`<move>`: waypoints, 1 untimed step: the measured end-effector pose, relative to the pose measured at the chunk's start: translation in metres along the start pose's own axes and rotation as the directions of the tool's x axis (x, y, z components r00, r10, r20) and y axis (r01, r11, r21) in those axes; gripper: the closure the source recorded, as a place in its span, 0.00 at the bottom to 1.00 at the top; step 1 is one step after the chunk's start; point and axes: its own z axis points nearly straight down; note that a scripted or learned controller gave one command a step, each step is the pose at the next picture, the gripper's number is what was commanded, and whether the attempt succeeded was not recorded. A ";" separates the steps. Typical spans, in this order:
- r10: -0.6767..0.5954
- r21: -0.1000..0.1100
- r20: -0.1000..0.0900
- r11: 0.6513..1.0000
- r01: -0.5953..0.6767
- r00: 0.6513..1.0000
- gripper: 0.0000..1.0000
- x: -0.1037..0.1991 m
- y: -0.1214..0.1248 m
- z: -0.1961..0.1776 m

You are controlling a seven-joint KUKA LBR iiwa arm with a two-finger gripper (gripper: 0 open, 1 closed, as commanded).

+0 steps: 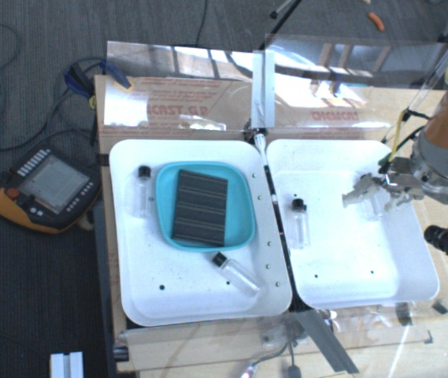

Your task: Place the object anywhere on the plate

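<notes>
The arm is entering from the right and is being cut off by the frame edge, so only its wrist and a strip of the orange band are showing. The gripper is hanging over the right bin, near that bin's right edge and toward its far side. Its pale fingers are pointing left and blending into the white bin floor, so their outline is hard to make out; they appear to be standing slightly spread, and nothing is sitting between them. Whether the tips are touching the bin floor cannot be told.

A clear vial with a black cap is lying in the right bin close to its left edge, cap toward the far side; its glass body is nearly vanishing against the white.

In the left bin, the turquoise plate is sitting near the middle, and a dark ribbed rectangular block is lying on it, covering most of the plate's floor. A second clear vial is lying just beside the plate's left rim, near the bin's left edge. A third vial is lying tilted near the bin's near right corner, its black cap just beside the plate's near rim.

A handheld control pendant is resting on the dark floor left of the bench.
</notes>
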 end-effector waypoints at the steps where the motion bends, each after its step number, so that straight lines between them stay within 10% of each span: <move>1: -0.070 0.000 -0.001 0.998 0.070 0.998 0.00 -0.012 -0.052 -0.024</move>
